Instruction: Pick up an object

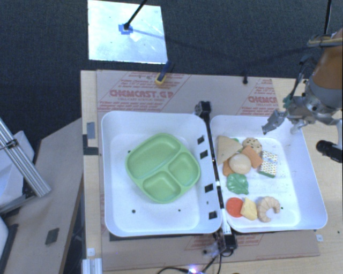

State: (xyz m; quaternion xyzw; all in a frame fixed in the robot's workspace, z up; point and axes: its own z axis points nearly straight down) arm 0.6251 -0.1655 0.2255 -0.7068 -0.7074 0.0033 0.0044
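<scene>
Right bin point(308, 176): toy food heaped at its 9 o'clock side, among it a shrimp point(269, 207), a tomato point(234, 206) and a cookie point(252, 143), all loose for picking. Left bin point(115, 160): green tray point(162, 167), centred. Gripper point(284, 122): fingers apart, holding nothing, over the right bin's 12 o'clock rim.

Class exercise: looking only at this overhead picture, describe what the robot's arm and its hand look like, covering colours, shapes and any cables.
The arm is a thick, rounded body with an orange band and light grey below it near the wrist. The hand is metallic grey with two slim, dark-tipped fingers. A thin dark cable runs down from the top edge towards the arm.
</scene>
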